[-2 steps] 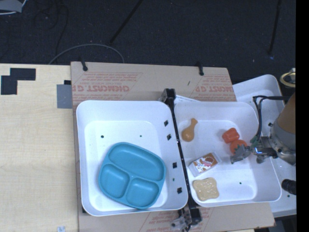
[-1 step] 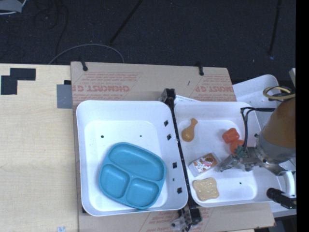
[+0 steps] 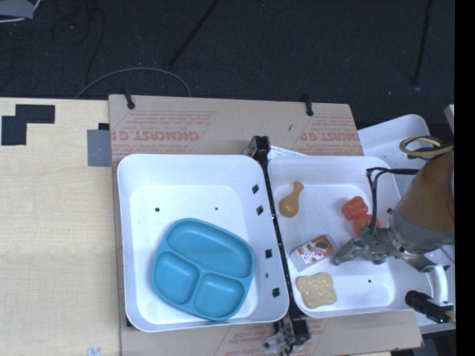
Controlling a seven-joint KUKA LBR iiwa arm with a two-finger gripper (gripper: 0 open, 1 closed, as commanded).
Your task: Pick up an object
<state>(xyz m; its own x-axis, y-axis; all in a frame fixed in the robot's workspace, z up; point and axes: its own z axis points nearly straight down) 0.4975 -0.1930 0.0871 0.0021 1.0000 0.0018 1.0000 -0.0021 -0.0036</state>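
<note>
Camera view: reversed printing, apparently "CHEMCRAFT", is seen on the cardboard [image 3: 223,128] under the bins. The gripper [image 3: 355,252] is lowered in the right bin [image 3: 382,291], just beside a small printed packet [image 3: 313,251]; whether the fingers are clenched cannot be told.

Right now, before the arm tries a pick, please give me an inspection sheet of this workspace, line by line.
Surface: two white bins, left bin and right bin, on cardboard.
Job's things: chicken leg, orange piece, small packet, toast slice, all in right bin.
Clutter: blue divided plate in left bin.
Grippers: hand low in right bin, beside the packet; grasp not readable.
Cables: black cable at the arm; loops on dark floor.
Surroundings: wooden bench left.
</note>
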